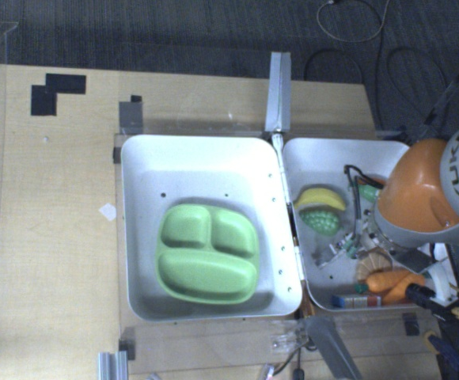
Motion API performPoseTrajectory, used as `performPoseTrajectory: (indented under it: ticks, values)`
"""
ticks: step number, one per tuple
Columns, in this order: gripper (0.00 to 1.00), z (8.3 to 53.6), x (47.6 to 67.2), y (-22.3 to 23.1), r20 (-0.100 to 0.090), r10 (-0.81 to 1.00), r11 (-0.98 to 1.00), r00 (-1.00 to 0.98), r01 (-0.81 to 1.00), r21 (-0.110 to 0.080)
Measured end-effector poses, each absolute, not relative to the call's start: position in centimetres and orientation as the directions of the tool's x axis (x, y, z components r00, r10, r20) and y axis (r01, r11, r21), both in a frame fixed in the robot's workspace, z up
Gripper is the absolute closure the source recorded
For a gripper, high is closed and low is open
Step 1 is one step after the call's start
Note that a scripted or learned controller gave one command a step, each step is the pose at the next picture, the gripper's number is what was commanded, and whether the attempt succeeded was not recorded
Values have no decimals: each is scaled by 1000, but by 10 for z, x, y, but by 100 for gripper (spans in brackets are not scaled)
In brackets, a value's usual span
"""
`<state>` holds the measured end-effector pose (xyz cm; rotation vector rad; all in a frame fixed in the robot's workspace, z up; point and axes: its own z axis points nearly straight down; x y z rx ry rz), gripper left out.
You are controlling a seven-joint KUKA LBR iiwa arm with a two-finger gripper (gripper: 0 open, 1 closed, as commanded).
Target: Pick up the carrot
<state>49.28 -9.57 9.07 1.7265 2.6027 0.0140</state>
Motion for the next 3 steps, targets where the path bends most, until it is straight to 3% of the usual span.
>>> performPoseTrajectory:
  ticks: [1, 3]
  values:
    - [0, 112, 488, -141, -2, 970, 241, -241, 970, 5]
    - [0, 89, 503, -163, 1, 949, 315, -315, 949, 10]
